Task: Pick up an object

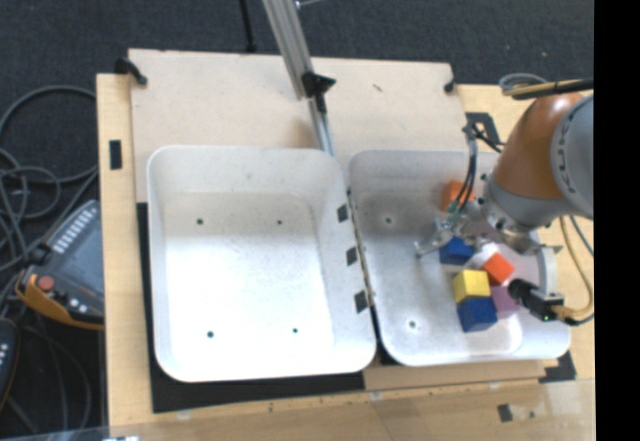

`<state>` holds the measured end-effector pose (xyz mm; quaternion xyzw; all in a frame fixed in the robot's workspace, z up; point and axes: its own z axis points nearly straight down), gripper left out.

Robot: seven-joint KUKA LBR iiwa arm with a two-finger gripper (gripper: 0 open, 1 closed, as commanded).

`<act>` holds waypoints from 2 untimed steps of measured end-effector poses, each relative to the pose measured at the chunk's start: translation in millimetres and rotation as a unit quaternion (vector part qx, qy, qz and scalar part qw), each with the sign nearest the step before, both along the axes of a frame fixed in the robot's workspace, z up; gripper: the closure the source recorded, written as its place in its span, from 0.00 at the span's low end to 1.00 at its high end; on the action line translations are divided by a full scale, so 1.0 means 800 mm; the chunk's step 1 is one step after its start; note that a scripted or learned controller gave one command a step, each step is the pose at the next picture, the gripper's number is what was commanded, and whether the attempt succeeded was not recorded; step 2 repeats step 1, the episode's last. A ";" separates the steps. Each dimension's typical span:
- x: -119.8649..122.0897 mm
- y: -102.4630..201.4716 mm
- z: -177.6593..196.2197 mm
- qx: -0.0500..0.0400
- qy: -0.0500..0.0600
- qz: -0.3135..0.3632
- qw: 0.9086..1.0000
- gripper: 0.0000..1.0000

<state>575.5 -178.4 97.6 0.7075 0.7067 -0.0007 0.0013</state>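
- Several small blocks are lying clustered in the right bin (400, 219), at the lower right of the frame: a blue block (455, 250), a yellow block (471, 285), an orange-red block (498, 268) and an orange piece (456, 194) further up.
- The end effector (447, 229) is hovering just above the blue block; whether it is spread or pressed together, I cannot tell.
- The blocks are crowding one another, so descending squarely over one block, clear of its neighbours, is looking wisest.
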 end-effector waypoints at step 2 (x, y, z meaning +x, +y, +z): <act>0.002 -0.001 0.014 0.000 -0.003 -0.004 1.000 1.00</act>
